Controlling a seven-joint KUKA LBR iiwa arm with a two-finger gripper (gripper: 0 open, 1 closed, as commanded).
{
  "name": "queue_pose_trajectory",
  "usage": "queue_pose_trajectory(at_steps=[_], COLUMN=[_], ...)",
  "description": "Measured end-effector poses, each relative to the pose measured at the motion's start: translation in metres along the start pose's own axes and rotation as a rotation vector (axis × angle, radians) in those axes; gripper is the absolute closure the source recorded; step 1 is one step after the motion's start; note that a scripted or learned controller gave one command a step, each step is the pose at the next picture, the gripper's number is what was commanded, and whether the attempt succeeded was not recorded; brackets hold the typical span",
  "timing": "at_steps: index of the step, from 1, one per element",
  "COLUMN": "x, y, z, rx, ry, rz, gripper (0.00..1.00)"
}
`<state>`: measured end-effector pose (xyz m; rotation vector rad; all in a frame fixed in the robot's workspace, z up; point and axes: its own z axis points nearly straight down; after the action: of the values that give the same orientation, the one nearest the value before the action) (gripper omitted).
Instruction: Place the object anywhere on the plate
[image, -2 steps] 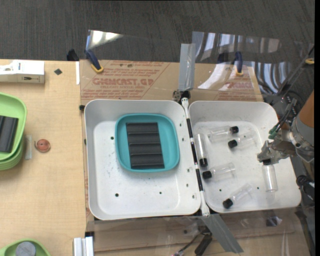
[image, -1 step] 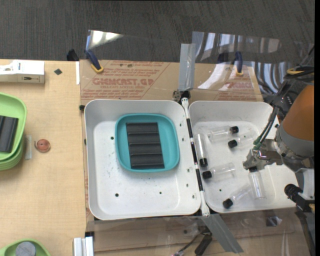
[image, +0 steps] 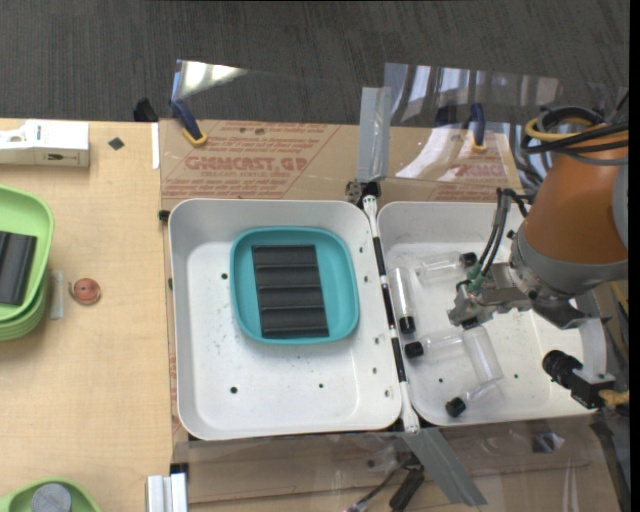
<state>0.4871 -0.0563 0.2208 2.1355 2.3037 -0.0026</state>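
You see a glossy teal plate (image: 295, 285), rounded-square, holding a ribbed black slab, in the left bin (image: 200, 380). Clear plastic tubes (image: 482, 355), hard to outline, lie in the right bin (image: 430, 225) beneath the gripper (image: 470, 308); its grip can't be told.

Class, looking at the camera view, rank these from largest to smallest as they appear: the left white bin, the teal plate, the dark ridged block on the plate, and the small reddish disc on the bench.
1. Left white bin
2. Teal plate
3. Dark ridged block
4. Small reddish disc
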Motion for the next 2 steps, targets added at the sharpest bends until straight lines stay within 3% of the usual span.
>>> queue_pose_trajectory(at_steps=[1,2], x=[0.052,0.128], y=[0.044,0.079], z=[0.009,0.030], rx=[0.002,0.001], ry=[0.000,0.000], rz=[-0.185,-0.333], gripper=[1.00,1.00])
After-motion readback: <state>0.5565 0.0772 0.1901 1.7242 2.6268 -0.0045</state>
